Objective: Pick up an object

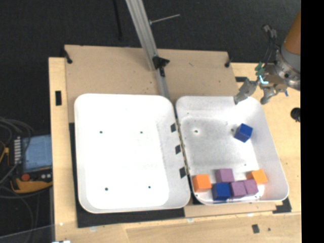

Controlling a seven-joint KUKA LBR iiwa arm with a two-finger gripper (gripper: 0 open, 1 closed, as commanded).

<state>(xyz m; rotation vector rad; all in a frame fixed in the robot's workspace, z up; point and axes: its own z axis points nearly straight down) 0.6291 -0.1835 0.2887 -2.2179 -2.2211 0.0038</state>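
On a dark floor sits a pale wooden bench [58, 135], with a brown cardboard sheet [116, 70] laid over its rear half. Black mat under the bins, edge visible at front left [83, 219]. Two shallow white bins side by side: left bin [124, 151] with a few small dark dots on its floor; right bin [212, 146] scuffed grey in the middle, joined to the left one by small black clips [177, 148]. Slanted metal rail [144, 32] runs from top of view down to the seam between bins. Grey arm with orange band [291, 39] enters at upper right. Gripper [255, 91] hangs over the right bin's rear right corner, fingers spread apart, nothing between them. Left of bench: blue box with cables [35, 153] and a yellow-black handheld unit [30, 181] on the floor.

Objects, all in right bin: blue cube [243, 132] alone at mid right, tilted, apart from the gripper. Along the front wall a cluster: orange block [202, 181], purple block [225, 175], dark blue block [221, 191], two purple blocks [244, 188] touching, orange block at right [259, 176].
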